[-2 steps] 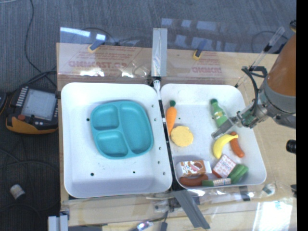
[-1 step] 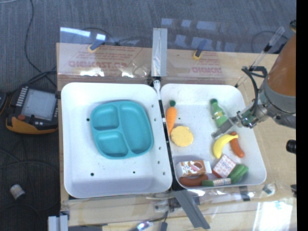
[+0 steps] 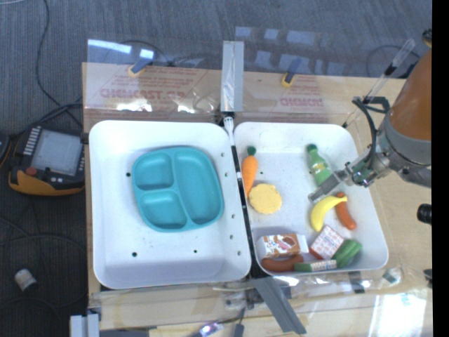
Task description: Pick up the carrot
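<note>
Approach was the step we judged in hand: the gripper (image 3: 335,184), grip state we couldn't tell, hung by the banana (image 3: 324,210), well apart from the carrot (image 3: 249,172) at the right bin's (image 3: 291,136) left wall, so it needed to cross leftward next.

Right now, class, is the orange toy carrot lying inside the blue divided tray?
No: the orange toy carrot lies in the right white bin, beside its left wall.
</note>
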Robot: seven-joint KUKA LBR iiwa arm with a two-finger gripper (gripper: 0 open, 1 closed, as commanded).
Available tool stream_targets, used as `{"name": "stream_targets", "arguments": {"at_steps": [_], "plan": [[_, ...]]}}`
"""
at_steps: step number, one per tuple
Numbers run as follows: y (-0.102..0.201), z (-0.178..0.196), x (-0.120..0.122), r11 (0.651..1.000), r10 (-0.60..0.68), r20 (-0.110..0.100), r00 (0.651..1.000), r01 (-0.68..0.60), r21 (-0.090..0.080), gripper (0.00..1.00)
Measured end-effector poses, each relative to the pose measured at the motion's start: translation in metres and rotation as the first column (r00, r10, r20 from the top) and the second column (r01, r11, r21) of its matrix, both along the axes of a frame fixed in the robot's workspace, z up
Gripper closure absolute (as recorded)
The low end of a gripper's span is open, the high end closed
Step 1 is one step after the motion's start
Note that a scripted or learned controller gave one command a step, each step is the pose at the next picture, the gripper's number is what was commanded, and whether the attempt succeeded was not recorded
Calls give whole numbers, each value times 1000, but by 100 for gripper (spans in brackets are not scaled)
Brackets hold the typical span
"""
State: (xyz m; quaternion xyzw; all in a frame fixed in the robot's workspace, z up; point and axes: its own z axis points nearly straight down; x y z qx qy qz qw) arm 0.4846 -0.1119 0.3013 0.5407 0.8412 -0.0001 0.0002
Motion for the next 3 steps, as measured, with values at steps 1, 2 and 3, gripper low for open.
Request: {"name": "stream_targets", "arguments": {"at_steps": [1,2,3], "plan": [[0,0,0,1000,0,0,1000,0,0,0],[3,-74,-1,1000,29,-2,1000,-29,1,0],[-22,69,12,975,-223,2,975,223,-2,0]]}}
